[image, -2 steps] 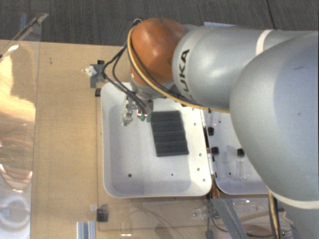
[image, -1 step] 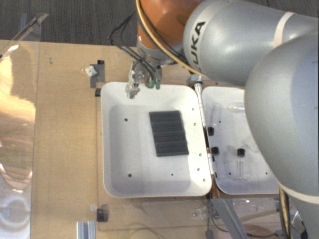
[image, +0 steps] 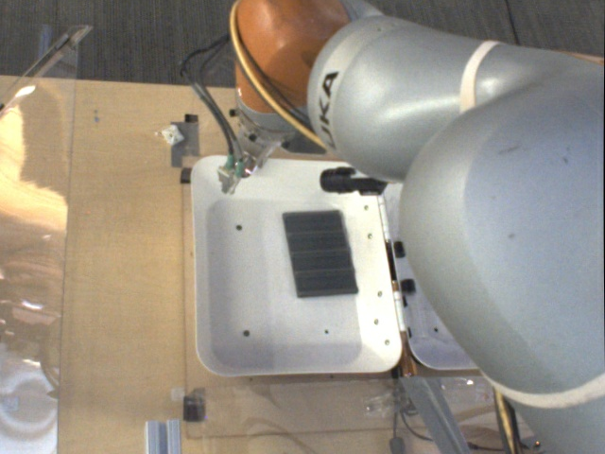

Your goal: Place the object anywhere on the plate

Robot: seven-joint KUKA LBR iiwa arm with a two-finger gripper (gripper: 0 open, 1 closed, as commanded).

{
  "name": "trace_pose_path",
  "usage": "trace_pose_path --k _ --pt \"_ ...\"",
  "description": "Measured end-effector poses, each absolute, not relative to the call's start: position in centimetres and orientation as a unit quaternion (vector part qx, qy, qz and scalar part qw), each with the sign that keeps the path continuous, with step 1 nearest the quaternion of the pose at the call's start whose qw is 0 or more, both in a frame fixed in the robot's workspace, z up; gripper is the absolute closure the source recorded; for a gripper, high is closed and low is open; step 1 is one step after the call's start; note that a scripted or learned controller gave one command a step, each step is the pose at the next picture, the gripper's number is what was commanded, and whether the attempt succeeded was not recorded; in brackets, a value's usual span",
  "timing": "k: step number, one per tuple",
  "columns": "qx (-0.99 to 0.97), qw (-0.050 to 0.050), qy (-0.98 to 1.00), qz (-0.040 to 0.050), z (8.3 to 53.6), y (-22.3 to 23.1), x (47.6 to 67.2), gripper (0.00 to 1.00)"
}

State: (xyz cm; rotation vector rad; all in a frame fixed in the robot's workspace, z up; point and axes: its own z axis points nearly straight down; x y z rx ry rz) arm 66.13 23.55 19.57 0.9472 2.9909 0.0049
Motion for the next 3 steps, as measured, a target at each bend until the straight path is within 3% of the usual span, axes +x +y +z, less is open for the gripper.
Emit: trace_pose_path --k 1,2,3 --pt "0.175 0.003 0.985 0.0022 17.1 23.6 65.4 1.00" --pt "-0.231 0.009 0.973 0.0023 9.2 23.6 60.8 1.00" --pt "-0.535 0.013 0.845 -0.0002 9.4 23.9 53.9 1.00"
